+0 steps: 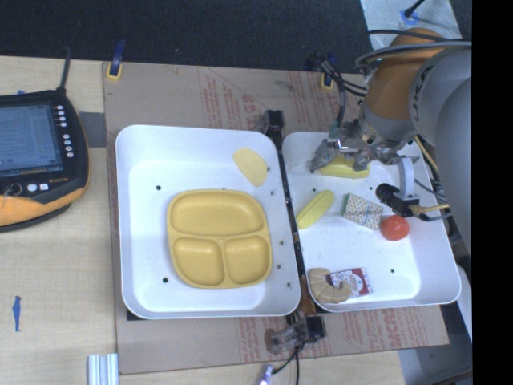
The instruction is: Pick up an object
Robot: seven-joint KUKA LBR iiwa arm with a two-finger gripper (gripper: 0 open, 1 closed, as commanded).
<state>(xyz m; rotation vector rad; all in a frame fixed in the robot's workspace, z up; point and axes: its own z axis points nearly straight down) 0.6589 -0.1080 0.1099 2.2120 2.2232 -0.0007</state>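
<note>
Camera view | gripper (pixel 343 157) hovering over yellow object (pixel 346 168) in right bin (pixel 433 283) | finger state: cannot tell | possibly grasping; lift remaining

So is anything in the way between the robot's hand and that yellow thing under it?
Nothing visible is. The gripper sits right over the yellow banana-shaped toy at the back of the right white bin, with the other toys lying nearer the front.

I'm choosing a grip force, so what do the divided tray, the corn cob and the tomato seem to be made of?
The divided tray looks like moulded plastic: uniform yellow, smooth, soft sheen, rounded compartments. The corn cob looks like toy plastic or rubber: flat yellow, faintly ribbed; hardness unclear. The tomato seems to be toy plastic too: even red, smooth, slightly glossy.
</note>
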